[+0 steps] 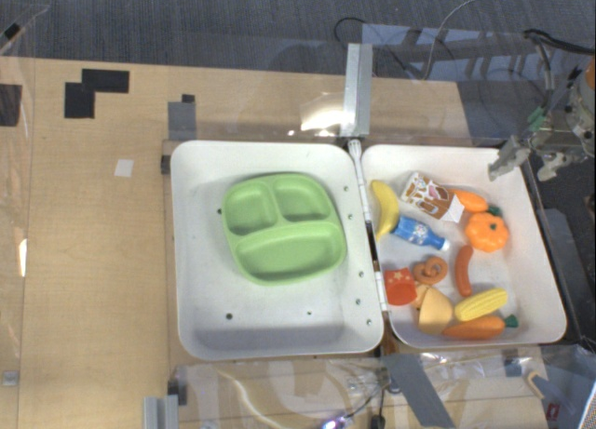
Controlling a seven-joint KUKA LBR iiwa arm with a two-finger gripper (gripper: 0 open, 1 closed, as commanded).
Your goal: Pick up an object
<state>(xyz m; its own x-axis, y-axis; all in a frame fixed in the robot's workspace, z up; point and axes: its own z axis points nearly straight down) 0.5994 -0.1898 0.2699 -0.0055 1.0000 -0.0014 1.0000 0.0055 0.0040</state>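
Two white bins: left bin (191,260) bears a green tray (282,227), right bin (535,232) toy food; gripper (526,157) at its corner, fingers spread, grasping nothing

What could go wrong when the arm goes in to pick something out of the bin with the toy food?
1. The toys are packed close: the corn, carrot and cheese wedge touch, so the gripper may snag two or push one away.
2. The pumpkin is round and could slip out.
3. The banana lies against the bin wall, leaving little room beside it.
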